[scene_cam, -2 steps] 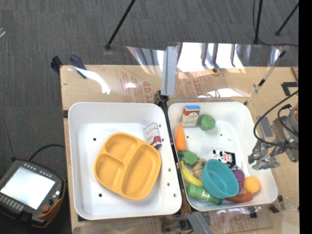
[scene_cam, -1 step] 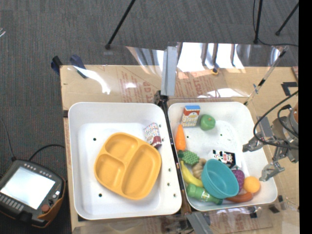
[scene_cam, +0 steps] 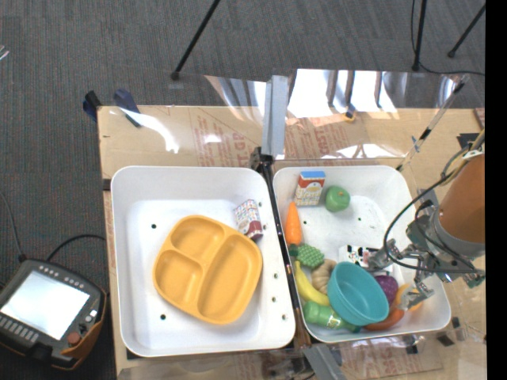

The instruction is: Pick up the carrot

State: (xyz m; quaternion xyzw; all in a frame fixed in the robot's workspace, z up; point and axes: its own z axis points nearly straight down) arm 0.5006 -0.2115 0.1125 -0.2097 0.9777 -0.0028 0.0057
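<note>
grey metal gripper (scene_cam: 408, 266) of mine hangs over the right bin's (scene_cam: 396, 182) right side, holding nothing; how wide it stands i can't tell. the carrot (scene_cam: 293, 223) lies by the bin's left wall, well apart, so i'd best cross over the teal bowl (scene_cam: 356, 291) and straddle it squarely.

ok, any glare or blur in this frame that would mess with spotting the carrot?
Camera view: strong glare on the clear panel behind the bins and streaks on the brown bench top; the small orange carrot at the right white bin's left wall is evenly lit and sharp; the tool looks slightly soft, and the white bin floors are bright but not blown out.
</note>
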